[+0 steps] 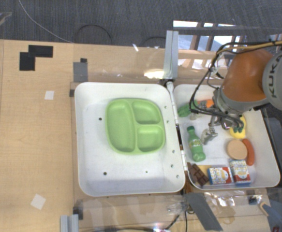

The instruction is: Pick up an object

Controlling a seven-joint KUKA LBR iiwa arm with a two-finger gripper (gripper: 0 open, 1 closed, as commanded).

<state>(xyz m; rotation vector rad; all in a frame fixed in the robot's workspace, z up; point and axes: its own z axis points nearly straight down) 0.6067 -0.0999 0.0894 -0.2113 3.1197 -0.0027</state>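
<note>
The right bin (271, 170) holds several small items. A green bottle (195, 144) lies near its left wall, with a green item (184, 110) above it. A round tan disc (237, 150) and a red sausage (250, 151) lie to the right, under a yellow item (239, 127). Two small boxes (218, 174) (240, 172) and a brown bar (198, 174) sit along the front. An orange item (207, 103) peeks out behind the arm. My gripper (210, 133) hangs over the bin's middle, just right of the bottle's cap.
The left bin (90, 168) carries a green divided plate (134, 125). A raised divider (177, 129) separates the two bins. The arm's orange band (244, 76) and cables (203, 88) cover the right bin's back part. Bare bench (29, 144) lies to the left.
</note>
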